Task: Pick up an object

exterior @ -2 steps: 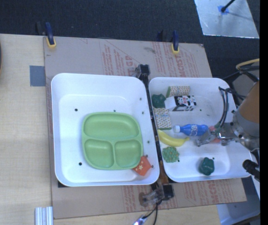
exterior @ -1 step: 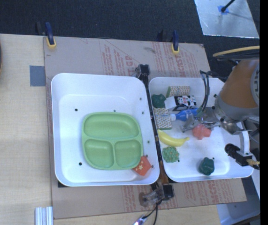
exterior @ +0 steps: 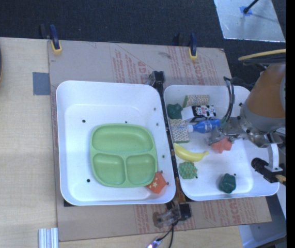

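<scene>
Green tray [exterior: 122,155] in white bin [exterior: 72,138]; yellow banana [exterior: 189,153], blue bottle [exterior: 205,126].

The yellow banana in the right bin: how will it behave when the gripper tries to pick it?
The banana looks smooth and curved, so it may slip or turn between fingers. It seems a small toy, probably light. Lying flat, it should not roll far.
</scene>
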### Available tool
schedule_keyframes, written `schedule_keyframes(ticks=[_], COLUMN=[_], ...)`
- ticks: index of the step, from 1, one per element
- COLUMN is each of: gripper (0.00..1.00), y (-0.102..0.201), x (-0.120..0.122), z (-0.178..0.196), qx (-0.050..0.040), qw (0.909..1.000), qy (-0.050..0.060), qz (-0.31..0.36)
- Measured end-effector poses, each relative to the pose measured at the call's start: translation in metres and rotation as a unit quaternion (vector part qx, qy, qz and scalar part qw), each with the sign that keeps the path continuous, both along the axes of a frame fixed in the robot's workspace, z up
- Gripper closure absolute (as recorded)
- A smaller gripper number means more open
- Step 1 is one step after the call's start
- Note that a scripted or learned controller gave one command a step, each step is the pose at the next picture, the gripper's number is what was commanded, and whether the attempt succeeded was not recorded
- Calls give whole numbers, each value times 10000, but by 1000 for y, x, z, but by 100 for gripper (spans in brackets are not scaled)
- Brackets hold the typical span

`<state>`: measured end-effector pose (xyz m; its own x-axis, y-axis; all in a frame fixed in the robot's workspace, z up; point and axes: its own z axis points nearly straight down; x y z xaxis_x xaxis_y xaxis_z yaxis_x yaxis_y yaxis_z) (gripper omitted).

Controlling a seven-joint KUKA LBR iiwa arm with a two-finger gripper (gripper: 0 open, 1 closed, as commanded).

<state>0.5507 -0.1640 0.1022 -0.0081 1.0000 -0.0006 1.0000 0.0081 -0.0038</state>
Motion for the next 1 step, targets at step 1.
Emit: schedule_keyframes(ticks=[1], gripper=[100], y=[82], x=[37], z=[95], qx=[9], qw=[10000], qy=[-55], qz=[21])
